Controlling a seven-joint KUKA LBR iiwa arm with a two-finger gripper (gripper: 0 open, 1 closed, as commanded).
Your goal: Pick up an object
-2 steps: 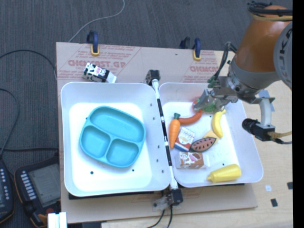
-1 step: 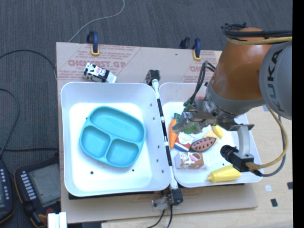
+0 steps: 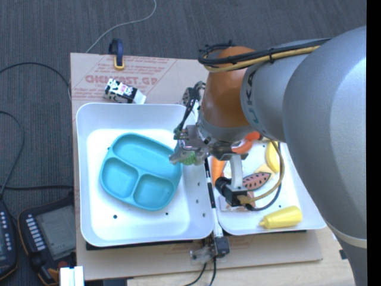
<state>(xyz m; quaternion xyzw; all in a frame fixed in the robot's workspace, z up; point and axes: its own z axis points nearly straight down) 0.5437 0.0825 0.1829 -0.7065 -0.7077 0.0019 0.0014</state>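
My gripper point(image 3: 186, 152) hangs over the right edge of the left bin point(image 3: 83, 159), just above the right rim of a blue three-part plate point(image 3: 140, 171). A small green object point(image 3: 190, 158) sits between its fingertips, and the gripper is shut on it. The grey arm with its orange band point(image 3: 223, 94) covers much of the right bin point(image 3: 297, 226). Visible there are an orange carrot-like piece point(image 3: 218, 167), a yellow banana-like piece point(image 3: 272, 157), a watermelon-slice toy point(image 3: 257, 180) and a yellow bottle point(image 3: 281, 218).
The wall between the two bins point(image 3: 205, 201) runs just under the gripper. A small black and white item point(image 3: 122, 91) and a blue clip point(image 3: 116, 47) lie on the board behind the left bin. Cables and a handheld pendant point(image 3: 50, 231) lie on the floor at left.
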